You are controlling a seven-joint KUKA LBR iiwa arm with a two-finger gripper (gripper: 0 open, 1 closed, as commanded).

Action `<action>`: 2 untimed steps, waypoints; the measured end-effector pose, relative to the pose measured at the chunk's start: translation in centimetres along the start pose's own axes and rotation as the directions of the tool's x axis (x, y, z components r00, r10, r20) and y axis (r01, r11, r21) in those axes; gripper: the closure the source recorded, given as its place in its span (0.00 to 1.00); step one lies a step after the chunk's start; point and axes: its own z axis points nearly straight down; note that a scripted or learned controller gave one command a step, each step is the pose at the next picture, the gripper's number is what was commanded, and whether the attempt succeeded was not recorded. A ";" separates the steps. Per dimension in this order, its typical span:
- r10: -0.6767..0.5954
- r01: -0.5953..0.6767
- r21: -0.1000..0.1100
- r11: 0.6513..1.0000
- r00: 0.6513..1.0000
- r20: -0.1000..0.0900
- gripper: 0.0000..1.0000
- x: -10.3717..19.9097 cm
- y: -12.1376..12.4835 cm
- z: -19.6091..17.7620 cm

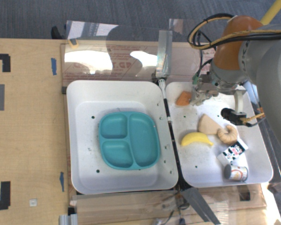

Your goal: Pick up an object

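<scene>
The right bin (201, 165) has six things in it. An orange chunk (183, 99) lies near the top left corner. A tan wedge (209, 124) lies flat in the middle, with its point up. A yellow banana (196, 139) lies just below the wedge, curved like a hill. A brown roll (228, 133), bent like a hook, touches the wedge's right side. A small white box (235, 150) with black marks lies tilted just below the roll. A little can (237, 173) lies on its side below the box, near the bottom right corner. The left bin (79, 125) holds a blue-green plate (129, 139) with three parts, lying flat in the middle.
</scene>
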 end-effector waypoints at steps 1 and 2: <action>0.001 -0.001 0.005 1.000 1.000 0.002 0.00 -0.2 -0.1 0.1; 0.010 -0.010 0.004 1.000 1.000 0.002 0.00 -0.5 -0.1 1.7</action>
